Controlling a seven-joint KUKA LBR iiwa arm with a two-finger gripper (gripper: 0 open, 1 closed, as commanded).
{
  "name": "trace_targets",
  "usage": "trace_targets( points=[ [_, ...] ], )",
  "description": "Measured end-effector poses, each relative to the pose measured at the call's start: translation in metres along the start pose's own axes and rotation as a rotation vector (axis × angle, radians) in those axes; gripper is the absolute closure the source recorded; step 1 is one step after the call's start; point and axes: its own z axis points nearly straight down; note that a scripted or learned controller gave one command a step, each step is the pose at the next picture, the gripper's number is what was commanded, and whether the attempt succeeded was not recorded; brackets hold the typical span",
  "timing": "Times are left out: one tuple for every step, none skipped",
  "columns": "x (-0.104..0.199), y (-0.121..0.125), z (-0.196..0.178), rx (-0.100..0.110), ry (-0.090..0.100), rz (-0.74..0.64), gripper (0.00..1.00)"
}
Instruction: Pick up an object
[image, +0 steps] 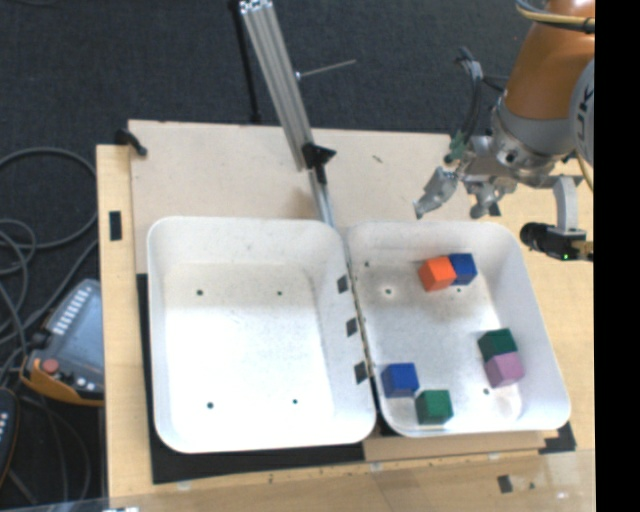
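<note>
Two shallow white bins sit side by side on a pale bench top. Left bin (250, 330), occupying the centre-left of the frame, has only small dark dots and a faint speckle on its floor. Right bin (455, 330), lower right of centre, holds six blocks. Near its upper rim: an orange block (436, 273) touching a blue block (462, 267) on the orange one's right. Against the right wall: a dark green block (496, 344) with a purple block (504, 369) just below it, touching or nearly so. Toward the lower rim: a second blue block (400, 378) and, just down and right of it, a green block (434, 405). The arm enters at the upper right; orange band (545, 70) above the wrist. Gripper (458, 197) hangs above the bench just beyond the right bin's upper rim, up and right of the orange and blue pair and clear of them. Fingers (433, 195) apart, nothing between them. A grey metal rail (285, 100) slants down from top centre to where the two bins meet. Cables (40, 210) and a handheld controller (70, 340) lie along the left edge of the frame.
</note>
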Motion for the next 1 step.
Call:
trace_targets(
  points=[
    [-0.0855, -0.0119, 0.1498, 0.006, 0.0, 0.008, 0.0]
  ],
)
